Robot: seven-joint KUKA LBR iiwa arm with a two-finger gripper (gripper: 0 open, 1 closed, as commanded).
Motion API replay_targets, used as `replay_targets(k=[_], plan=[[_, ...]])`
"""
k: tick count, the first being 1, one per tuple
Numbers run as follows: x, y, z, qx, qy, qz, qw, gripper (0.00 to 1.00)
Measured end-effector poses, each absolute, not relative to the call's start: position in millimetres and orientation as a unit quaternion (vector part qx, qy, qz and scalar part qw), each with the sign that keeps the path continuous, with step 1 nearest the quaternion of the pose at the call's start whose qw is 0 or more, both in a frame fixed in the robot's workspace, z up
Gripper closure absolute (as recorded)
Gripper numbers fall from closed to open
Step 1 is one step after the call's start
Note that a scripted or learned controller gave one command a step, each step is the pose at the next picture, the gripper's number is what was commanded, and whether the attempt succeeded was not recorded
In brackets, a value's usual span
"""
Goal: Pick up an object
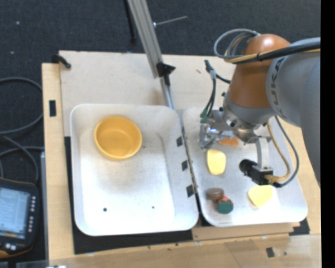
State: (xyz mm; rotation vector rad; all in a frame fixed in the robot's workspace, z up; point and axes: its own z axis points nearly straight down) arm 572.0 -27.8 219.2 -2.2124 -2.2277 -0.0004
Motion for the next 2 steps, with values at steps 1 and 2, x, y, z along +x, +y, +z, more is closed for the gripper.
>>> replay_targets(k=[1, 2], plan=[[581.3, 15.9, 231.9, -0.705, -0.71, -0.0013, 0.0, 1.0], [590.9, 57.9, 237.7, -0.705, -0.71, -0.0011, 0.0, 1.0]])
